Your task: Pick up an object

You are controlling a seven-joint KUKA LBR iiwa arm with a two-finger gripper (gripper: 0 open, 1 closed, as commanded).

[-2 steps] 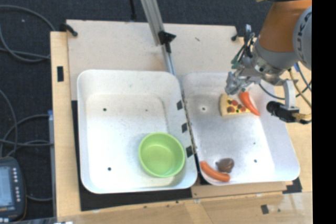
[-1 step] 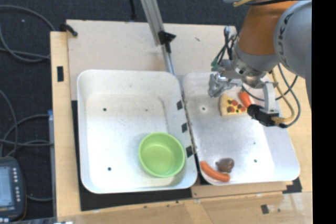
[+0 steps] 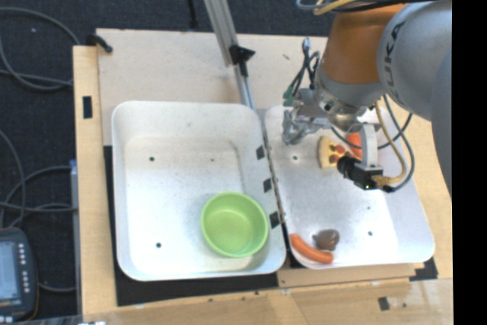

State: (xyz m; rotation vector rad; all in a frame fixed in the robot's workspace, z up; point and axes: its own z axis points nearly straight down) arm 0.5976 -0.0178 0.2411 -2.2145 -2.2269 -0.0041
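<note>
Nearest, an orange carrot-shaped toy (image 3: 311, 249) lies against a small brown lump (image 3: 327, 239) at the right bin's (image 3: 396, 221) front edge; it's probably light, stiff and best pinched mid-length. Beyond, the gripper (image 3: 293, 129) hovers, its jaw state unclear.

**Arm posture: reaching in from the right, wrist pointing down**

The grey KUKA arm (image 3: 422, 49) is entering from the right edge of the camera view, its broad grey link crossing the upper right corner. The orange band above the wrist (image 3: 358, 34) is sitting directly over the wrist housing, and looped cables are trailing from its top and right side. The two-finger gripper (image 3: 293, 132) is hanging below the wrist, pointing downward and slightly leftward. Finger spacing is not discernible from this angle.
</note>
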